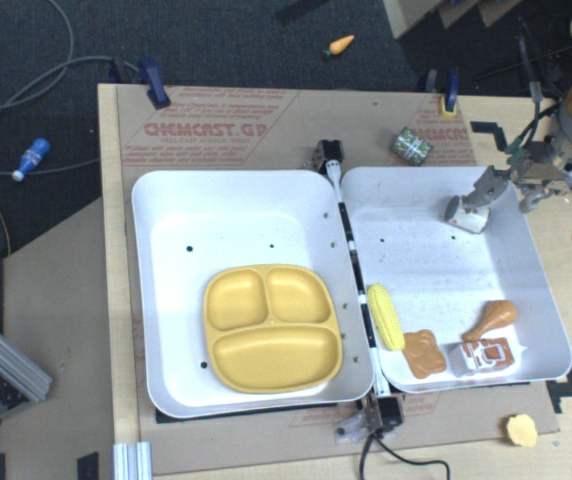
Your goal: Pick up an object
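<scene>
The pickable things lie in the right bin (526, 258), a shallow white plastic tray with rounded corners and a faintly speckled floor. All sit well away from the gripper (469, 211), down at the bin's near end. A corn cob (385, 316), yellow and knobbly, leans along the rim shared with the other bin. Just beside it is a flat, lumpy orange-brown piece (424, 353), then a small white card with a red printed square (488, 352), and above that a smooth tan drumstick shape (494, 318), bulbous at one end and tapering.

The gripper itself is grey metal, low over the bin's far end, close to the floor. Whether its fingers are spread or pressed together cannot be told, and nothing can be seen between them.

Across the shared rim, far from the gripper, the left bin (166, 218) holds a glossy yellow divided plate (271, 326) with three rounded compartments.

Beyond the bins on the brown cardboard-covered bench (216, 128) rests a small crumpled greenish can (411, 146), and a yellow lump (521, 429) lies at the bench's near corner.
</scene>
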You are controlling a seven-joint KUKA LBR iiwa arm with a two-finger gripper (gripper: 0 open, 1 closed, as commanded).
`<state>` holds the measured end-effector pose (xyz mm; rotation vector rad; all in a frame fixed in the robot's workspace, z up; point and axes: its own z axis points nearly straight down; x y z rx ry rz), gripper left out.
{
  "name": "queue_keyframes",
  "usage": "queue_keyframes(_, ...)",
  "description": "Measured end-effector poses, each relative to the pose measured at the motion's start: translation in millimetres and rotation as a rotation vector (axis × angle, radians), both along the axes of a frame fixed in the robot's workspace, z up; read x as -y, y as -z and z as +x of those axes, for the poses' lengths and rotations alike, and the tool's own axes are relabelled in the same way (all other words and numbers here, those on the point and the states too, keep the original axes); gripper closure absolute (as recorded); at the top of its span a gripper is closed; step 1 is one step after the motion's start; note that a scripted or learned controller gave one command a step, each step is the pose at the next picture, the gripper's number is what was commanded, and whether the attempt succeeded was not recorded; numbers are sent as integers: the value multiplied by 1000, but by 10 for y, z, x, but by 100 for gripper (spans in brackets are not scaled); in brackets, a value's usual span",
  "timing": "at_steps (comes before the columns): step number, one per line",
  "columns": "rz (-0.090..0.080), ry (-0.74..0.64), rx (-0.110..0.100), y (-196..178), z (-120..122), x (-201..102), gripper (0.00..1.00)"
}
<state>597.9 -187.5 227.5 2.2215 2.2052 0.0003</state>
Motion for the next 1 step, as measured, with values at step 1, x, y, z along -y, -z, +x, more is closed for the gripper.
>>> queue_keyframes(1,3,-9,10,1197,452,-126,0)
